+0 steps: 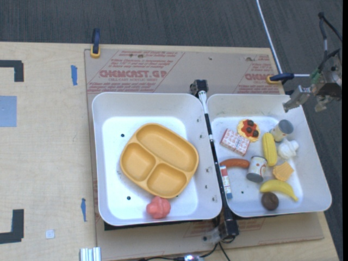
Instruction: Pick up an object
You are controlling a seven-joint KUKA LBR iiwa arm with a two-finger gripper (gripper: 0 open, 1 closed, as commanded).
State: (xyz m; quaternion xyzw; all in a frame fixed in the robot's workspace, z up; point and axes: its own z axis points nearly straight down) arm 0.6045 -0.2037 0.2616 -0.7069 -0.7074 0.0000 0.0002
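- Dark grey carpet lies behind a pale wooden bench (43,162), which carries a brown printed board (163,69) under two shallow white bins.
- Left white bin (103,145): a yellow-orange plastic plate with three compartments (159,160) sits near its middle, and a pink lumpy toy (158,207) lies just below the plate, close to the near wall.
- Right white bin (315,184): a cluster of small toy foods fills its middle.
- A round tart with red berries on top (248,128) sits toward the far side, with a pink-and-white wafer square (235,141) just beside it.
- A yellow corn cob (269,145) stands lengthwise near a grey round piece (283,128) and a white bumpy piece (288,148).
- A red-orange sausage (235,163) lies by the divider, next to a small grey can (256,168).
- An orange wedge (283,171), a yellow banana (279,188) and a dark brown round piece (269,200) sit toward the near side.
- The robot's gripper (321,91) hangs at the right edge of the view, beyond the right bin's far corner and apart from every toy; whether it is open or closed cannot be told, and nothing is seen in it.
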